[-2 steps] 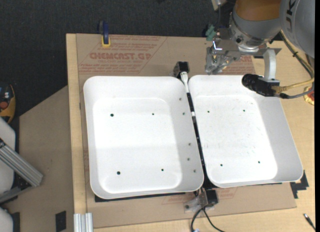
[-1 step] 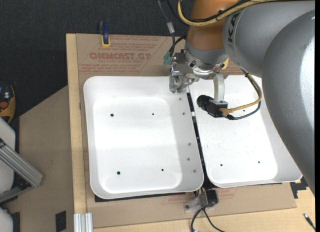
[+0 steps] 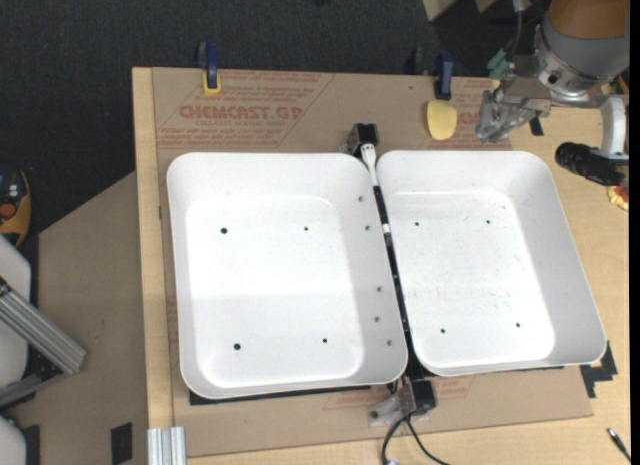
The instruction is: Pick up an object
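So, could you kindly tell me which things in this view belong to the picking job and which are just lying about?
Part of the job:
- claw, above the bench beyond the right bin
- yellow object on the board beside it
- left bin
- right bin

Just lying about:
- blue clamps
- cable at the front edge
- metal rail

The table [image 3: 250,103] is a tan board with faded red lettering along its far side, and two shallow white bins sit side by side on it, the left bin [image 3: 190,253] touching the right bin [image 3: 570,273] along a dark strip [image 3: 385,238] down the middle. A small yellow object [image 3: 441,119] lies on the bare board just beyond the right bin's far rim, near a blue clamp [image 3: 444,75] at the far edge. Another blue clamp with a yellow foot [image 3: 209,65] grips the far edge toward the left.
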Action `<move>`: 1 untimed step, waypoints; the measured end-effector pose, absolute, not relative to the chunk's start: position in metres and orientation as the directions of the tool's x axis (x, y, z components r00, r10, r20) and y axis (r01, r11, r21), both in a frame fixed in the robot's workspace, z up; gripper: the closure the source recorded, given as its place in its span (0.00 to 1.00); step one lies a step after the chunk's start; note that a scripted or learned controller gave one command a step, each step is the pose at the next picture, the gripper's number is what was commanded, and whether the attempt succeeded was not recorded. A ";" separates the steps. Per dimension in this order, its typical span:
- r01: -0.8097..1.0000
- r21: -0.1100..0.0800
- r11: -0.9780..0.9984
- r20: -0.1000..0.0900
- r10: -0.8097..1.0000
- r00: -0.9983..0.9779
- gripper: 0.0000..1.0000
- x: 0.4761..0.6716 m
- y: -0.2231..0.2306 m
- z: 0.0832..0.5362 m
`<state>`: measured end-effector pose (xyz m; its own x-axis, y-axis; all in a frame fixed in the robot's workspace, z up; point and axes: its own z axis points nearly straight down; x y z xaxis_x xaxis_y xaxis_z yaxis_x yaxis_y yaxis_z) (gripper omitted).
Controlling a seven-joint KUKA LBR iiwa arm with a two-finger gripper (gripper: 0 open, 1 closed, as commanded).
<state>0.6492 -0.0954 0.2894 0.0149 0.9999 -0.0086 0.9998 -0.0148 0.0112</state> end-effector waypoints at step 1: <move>1.000 0.006 -0.002 -0.002 1.000 0.002 1.00 0.628 -0.102 0.314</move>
<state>0.6284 -0.1015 0.3139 0.0023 1.0000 -0.0022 1.0000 -0.0023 0.0058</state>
